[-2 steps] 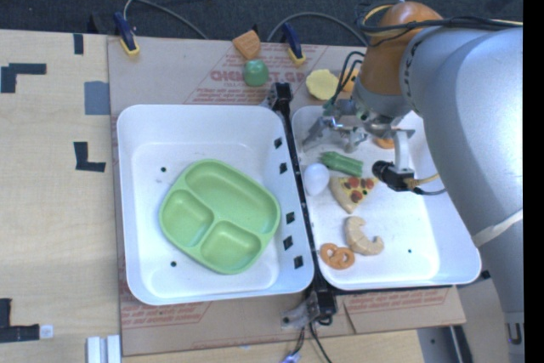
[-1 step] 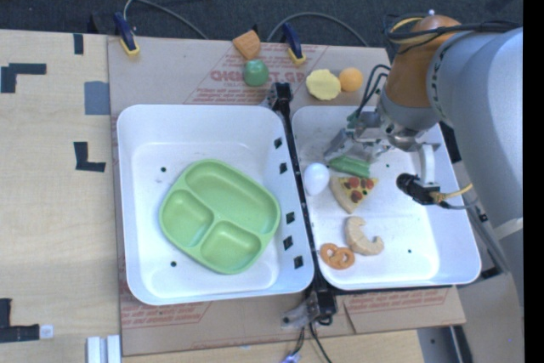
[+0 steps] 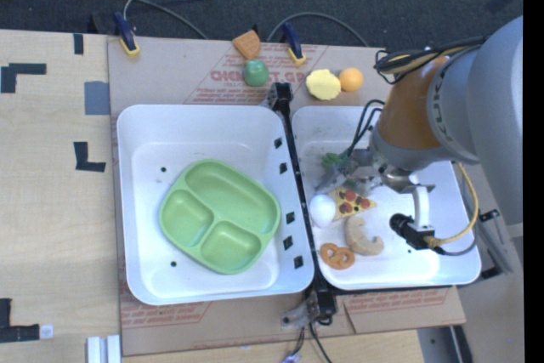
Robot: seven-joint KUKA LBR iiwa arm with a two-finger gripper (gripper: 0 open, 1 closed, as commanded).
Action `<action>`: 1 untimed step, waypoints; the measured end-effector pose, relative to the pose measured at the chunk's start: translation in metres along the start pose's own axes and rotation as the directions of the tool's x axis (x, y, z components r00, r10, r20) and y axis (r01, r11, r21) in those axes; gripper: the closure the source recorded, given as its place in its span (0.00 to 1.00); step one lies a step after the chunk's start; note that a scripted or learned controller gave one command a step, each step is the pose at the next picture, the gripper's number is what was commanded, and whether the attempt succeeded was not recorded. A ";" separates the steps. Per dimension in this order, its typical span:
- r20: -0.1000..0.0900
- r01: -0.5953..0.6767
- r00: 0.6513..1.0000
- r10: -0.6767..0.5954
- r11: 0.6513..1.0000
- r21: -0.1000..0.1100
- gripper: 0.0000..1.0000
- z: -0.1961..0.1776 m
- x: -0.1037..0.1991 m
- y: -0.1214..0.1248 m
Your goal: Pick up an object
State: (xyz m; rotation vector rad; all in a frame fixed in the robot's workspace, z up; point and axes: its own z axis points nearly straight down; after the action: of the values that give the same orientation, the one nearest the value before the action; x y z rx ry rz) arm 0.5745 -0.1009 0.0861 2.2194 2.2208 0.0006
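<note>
The right bin (image 3: 442, 268) holds a white egg (image 3: 322, 209), a pizza slice (image 3: 353, 201), a tan curved piece (image 3: 363, 239), a pretzel (image 3: 337, 255) and a green-grey toy (image 3: 333, 166). My gripper (image 3: 361, 176) hangs low over the bin's left part, just above the pizza slice and right of the green-grey toy. The grey arm with its orange band (image 3: 408, 110) covers the bin's upper right. Nothing shows between the fingers.
The left bin (image 3: 140, 183) carries a green divided plate (image 3: 219, 215). Behind the bins on the cardboard lie an orange block (image 3: 247, 43), a green ball (image 3: 255, 73), a yellow lemon (image 3: 323, 84) and an orange ball (image 3: 350, 80). Cables run along the right bin.
</note>
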 end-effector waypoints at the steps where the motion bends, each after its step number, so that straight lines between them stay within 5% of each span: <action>1: 0.002 0.000 1.000 0.000 1.000 -0.004 1.00 -0.010 -0.001 0.001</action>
State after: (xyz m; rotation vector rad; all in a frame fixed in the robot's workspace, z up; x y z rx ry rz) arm 0.5755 -0.1018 0.0962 2.2168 2.2174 0.0021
